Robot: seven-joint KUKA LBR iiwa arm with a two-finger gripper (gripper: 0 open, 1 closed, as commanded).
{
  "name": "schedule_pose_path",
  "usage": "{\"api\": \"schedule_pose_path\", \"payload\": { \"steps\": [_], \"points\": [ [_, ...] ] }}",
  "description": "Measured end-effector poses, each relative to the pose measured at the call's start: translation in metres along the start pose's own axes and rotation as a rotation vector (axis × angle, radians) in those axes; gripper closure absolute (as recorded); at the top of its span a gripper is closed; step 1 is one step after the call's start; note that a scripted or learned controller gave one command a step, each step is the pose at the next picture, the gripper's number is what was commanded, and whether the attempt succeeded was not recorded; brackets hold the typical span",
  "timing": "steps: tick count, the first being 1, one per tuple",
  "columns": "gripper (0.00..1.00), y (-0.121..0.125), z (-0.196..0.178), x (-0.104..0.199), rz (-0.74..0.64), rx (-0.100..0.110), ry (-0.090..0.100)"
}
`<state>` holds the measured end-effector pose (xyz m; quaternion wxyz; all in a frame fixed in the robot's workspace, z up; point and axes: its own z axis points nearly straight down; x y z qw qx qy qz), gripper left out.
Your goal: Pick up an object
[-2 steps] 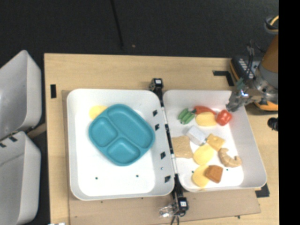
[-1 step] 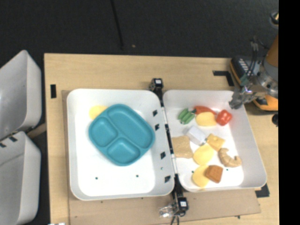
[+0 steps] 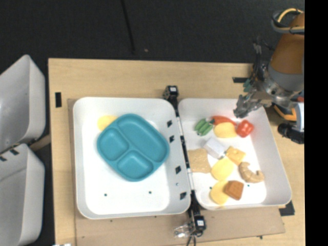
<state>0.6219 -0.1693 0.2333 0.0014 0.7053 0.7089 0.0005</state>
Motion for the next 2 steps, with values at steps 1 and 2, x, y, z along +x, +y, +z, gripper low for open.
{"api": "schedule_pose_path", "payload": {
  "steps": [1,2],
  "points": [
    [1.00,0.004,-0.013,0.055,-0.002,-0.001,0.002],
    [1.00,0.015,0.000,0.111,-0.001,0.003,0.002]
  ]
}}
